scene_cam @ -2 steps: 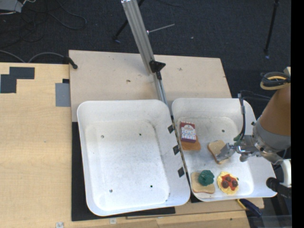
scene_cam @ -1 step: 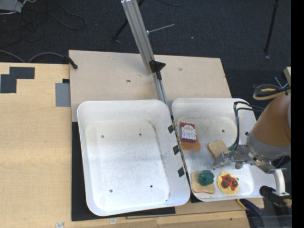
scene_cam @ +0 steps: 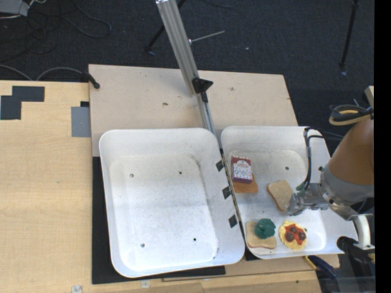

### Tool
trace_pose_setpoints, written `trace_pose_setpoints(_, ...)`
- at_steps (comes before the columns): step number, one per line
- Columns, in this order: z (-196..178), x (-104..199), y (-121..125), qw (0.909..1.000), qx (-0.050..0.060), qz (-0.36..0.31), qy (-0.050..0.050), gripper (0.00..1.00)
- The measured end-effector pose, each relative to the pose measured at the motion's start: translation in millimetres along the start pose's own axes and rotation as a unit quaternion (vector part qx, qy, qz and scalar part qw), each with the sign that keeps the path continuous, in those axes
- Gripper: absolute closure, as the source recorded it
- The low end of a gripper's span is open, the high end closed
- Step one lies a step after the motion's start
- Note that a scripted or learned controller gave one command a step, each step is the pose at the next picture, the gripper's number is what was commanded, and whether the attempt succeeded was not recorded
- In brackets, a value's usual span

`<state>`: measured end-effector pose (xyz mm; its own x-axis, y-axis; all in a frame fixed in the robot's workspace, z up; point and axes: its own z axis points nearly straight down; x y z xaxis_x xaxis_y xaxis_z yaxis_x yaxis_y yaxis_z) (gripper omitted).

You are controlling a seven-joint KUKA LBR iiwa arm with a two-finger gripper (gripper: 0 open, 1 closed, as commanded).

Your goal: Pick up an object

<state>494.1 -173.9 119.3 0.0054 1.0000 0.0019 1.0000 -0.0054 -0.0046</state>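
My gripper (scene_cam: 295,204) is low in the right bin (scene_cam: 278,136), just beside the toast slice (scene_cam: 280,193), and I can't tell how it's set. The red packet (scene_cam: 241,170) sits near the divider; the green lump (scene_cam: 264,228) and little pizza (scene_cam: 294,234) lie at the front

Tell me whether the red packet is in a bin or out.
In. The red packet lies flat inside the right bin, near its left wall.
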Motion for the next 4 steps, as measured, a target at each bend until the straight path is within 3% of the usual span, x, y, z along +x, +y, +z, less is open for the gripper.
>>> trace_pose_setpoints(2,-122.1,-4.9,12.4,1.0,-0.005,-0.003,-0.002,1.0)
trace_pose_setpoints(3,-142.8,-5.8,12.6,1.0,-0.003,-0.003,-0.001,1.0)
trace_pose_setpoints(4,-128.1,41.3,13.3,1.0,0.0,-0.005,0.001,1.0)
